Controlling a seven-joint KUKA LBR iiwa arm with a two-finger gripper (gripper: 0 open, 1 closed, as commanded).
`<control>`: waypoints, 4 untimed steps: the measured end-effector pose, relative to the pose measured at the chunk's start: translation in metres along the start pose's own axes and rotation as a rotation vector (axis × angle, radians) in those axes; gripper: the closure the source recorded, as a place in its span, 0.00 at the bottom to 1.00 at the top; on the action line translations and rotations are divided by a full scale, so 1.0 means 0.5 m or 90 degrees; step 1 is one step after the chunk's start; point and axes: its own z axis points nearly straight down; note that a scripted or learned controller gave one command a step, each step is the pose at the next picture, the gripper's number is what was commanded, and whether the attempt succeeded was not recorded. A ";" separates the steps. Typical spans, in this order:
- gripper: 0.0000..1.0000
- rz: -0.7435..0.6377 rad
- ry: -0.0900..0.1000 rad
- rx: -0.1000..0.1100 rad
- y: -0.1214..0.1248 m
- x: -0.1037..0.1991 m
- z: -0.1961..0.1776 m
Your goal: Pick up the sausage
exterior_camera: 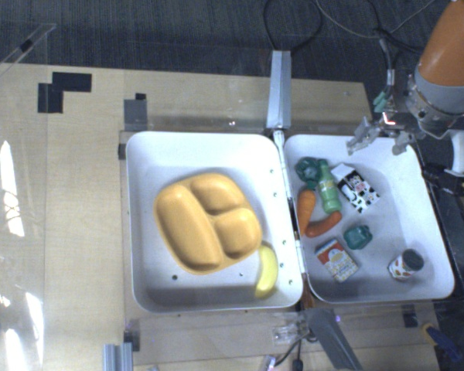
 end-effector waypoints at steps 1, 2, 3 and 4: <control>0.00 -0.154 -0.007 -0.020 -0.067 -0.005 0.283; 0.00 -0.010 -0.006 -0.040 -0.093 0.039 0.307; 0.00 0.124 0.000 -0.012 -0.262 0.034 0.347; 1.00 0.123 0.001 -0.013 -0.258 0.034 0.329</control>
